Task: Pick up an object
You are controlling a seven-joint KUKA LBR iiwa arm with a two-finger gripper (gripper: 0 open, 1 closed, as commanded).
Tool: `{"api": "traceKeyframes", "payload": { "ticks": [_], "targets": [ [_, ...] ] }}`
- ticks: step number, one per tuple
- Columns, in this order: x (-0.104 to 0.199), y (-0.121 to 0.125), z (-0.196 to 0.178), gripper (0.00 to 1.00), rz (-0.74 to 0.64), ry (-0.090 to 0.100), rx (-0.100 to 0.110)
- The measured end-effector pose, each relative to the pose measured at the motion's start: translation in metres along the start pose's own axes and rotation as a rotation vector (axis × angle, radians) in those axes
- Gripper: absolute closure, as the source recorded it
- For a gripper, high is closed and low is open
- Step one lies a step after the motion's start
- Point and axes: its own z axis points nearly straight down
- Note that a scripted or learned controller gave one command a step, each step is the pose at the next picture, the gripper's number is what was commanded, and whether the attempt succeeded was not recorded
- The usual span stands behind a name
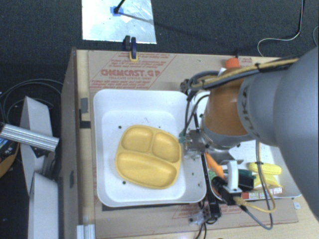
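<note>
A view from above, at a slant, looks down on a brown cardboard-covered worktop (149, 68) printed with red lettering. In the centre-left of the frame sits a shallow white bin (107, 133) with rounded corners. Inside it, slightly right of the bin's middle, lies a yellow divided plate (148, 156) with three compartments: two smaller ones along its upper side and one long one along its lower side. The plate lies flat on the bin floor, its right edge close to the bin's right wall. The large grey arm (279, 103) enters from the right of the frame and covers most of the right half, with its orange band (224, 111) just right of the bin's upper right corner. The gripper (195, 144) hangs below the band, at the bin's right rim and just beside the plate's right edge; whether it touches the plate cannot be told, and the state of its opening cannot be told either. Under the arm, in the lower right, small items are partly visible: an orange carrot-like piece (214, 166), a yellow object (269, 170) and a dark green object (247, 177). At the top of the frame a shiny silver sheet (99, 19) lies on dark carpet (35, 34).
</note>
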Motion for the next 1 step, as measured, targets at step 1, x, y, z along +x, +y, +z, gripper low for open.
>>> {"api": "traceKeyframes", "payload": {
  "ticks": [1],
  "targets": [
    [0.0564, 0.0000, 0.0179, 1.00, 0.000, 0.000, 0.001]
  ]
}}
